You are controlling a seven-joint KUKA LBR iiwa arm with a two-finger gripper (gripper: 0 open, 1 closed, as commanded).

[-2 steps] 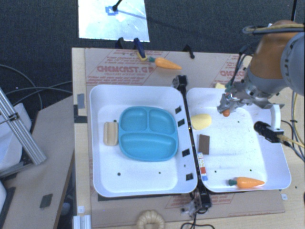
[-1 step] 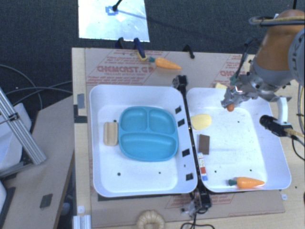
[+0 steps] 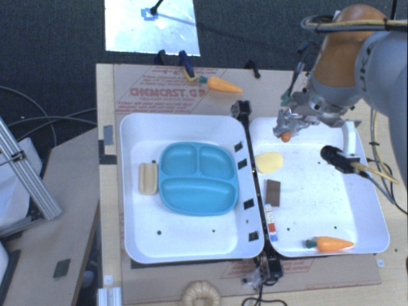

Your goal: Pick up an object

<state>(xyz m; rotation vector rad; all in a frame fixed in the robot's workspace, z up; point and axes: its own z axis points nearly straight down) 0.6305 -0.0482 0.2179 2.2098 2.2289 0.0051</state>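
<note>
My gripper (image 3: 286, 131) hangs over the far left corner of the right bin (image 3: 357, 234), reaching in from the right. Its fingers are shut on a small orange thing (image 3: 286, 136) that pokes out at their tips. Below it in the right bin lie a yellow lemon-shaped thing (image 3: 269, 162), a small brown block (image 3: 273, 192) and an orange carrot (image 3: 330, 243) near the front wall. The left bin (image 3: 185, 244) holds a blue divided plate (image 3: 197, 177) and a tan wooden block (image 3: 148, 178) beside it.
A second carrot (image 3: 222, 84) lies outside the bins on the cardboard at the back. A black divider with clips (image 3: 254, 177) runs between the two bins. A shiny square sheet (image 3: 152, 18) lies on the floor beyond the bench.
</note>
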